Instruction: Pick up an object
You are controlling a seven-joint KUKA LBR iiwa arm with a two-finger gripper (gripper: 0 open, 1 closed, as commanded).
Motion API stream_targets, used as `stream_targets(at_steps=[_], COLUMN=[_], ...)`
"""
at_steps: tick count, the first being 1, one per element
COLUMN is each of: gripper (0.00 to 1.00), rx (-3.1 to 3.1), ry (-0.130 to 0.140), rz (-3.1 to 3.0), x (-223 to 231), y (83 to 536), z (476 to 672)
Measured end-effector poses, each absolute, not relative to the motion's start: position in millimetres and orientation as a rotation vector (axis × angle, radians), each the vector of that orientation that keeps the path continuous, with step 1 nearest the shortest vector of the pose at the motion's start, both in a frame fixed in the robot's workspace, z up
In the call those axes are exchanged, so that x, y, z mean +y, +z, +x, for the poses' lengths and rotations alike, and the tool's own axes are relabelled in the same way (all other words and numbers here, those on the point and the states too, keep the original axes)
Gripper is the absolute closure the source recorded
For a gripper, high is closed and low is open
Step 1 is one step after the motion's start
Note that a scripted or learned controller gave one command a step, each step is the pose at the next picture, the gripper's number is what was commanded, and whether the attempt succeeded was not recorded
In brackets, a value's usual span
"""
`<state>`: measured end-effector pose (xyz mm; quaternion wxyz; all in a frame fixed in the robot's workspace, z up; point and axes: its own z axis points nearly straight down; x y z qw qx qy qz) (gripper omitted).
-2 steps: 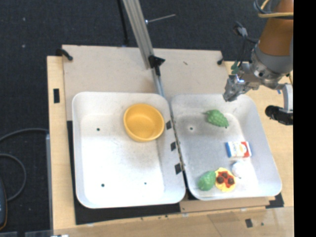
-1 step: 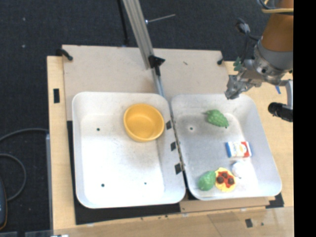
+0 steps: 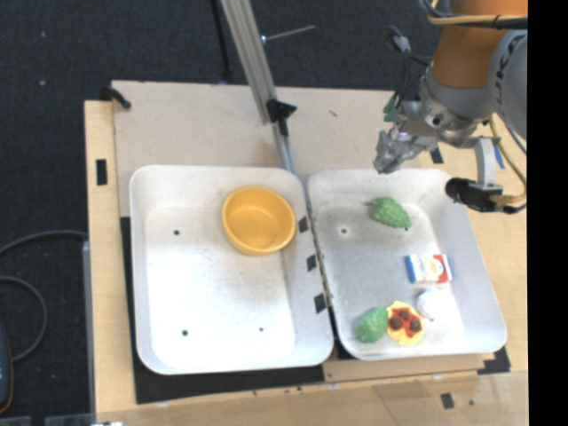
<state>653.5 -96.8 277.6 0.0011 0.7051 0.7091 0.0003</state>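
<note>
Wooden bench [image 3: 195, 122] with two white bins, claw [image 3: 389, 160] above right bin's [image 3: 461, 264] far rim, grip state unclear

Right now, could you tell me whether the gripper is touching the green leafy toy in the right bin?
Apart. The camera view shows the gripper at the bin's far rim, with bare white bin floor between it and the green leafy toy.
</note>
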Motion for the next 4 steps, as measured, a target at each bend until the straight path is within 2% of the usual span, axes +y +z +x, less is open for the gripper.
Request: stream_targets(at_steps=[1, 3, 4], gripper=[1.00, 1.00, 1.00], rx=[2.226, 2.227, 2.227], ry=[0.003, -0.003, 0.000], rz=[2.213, 2.216, 2.214], x=[-49, 42, 88], y=[282, 254, 245], z=[658.1, 658.9, 673.2])
